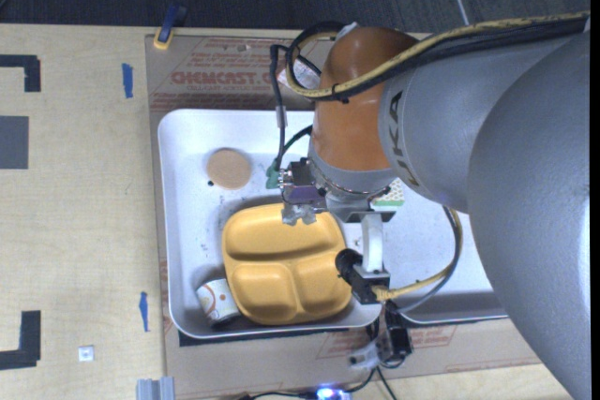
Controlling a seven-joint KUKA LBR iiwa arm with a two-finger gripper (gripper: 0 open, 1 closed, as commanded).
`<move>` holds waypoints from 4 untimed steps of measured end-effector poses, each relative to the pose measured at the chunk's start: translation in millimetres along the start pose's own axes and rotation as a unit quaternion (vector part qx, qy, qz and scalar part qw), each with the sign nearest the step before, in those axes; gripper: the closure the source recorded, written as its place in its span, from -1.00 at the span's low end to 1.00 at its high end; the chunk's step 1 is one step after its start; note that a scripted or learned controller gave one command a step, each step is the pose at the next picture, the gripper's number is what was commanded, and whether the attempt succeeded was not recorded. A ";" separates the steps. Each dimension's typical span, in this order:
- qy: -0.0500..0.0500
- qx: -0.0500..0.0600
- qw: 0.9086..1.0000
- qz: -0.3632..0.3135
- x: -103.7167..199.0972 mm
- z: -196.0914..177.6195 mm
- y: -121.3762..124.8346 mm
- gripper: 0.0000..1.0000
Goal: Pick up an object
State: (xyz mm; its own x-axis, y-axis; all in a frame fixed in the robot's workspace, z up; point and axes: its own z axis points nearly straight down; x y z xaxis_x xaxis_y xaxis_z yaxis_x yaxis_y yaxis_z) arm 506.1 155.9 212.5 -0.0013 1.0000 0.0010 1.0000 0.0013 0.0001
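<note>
A yellow moulded tray (281, 269) with several compartments lies in the front part of the left white bin (178, 201). My gripper (300, 207) is low over the yellow tray's far edge, under the orange wrist band (352, 108). To the far left of the gripper, a flat round tan disc (229, 168) rests on the bin floor. A small white and orange object (215, 298) is wedged at the tray's front left corner, partly hidden by it.
A green and white patterned item (391, 194) peeks out from under the arm on the right. A bit of green (274, 173) shows beside the wrist. The grey arm covers the right bin (450, 303). Cables hang at the bin's front edge (384, 347).
</note>
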 end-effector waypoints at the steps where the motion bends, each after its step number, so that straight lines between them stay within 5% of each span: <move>1: 0.000 0.002 1.000 0.000 68.8 38.3 -22.9 1.00; 4: -0.001 0.001 1.000 -0.002 70.1 8.7 -21.9 1.00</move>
State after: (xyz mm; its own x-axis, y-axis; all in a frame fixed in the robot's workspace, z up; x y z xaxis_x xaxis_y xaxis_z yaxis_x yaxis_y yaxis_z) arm 484.1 226.0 203.9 -0.0062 1.0000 -0.0003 1.0000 0.0062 -0.0018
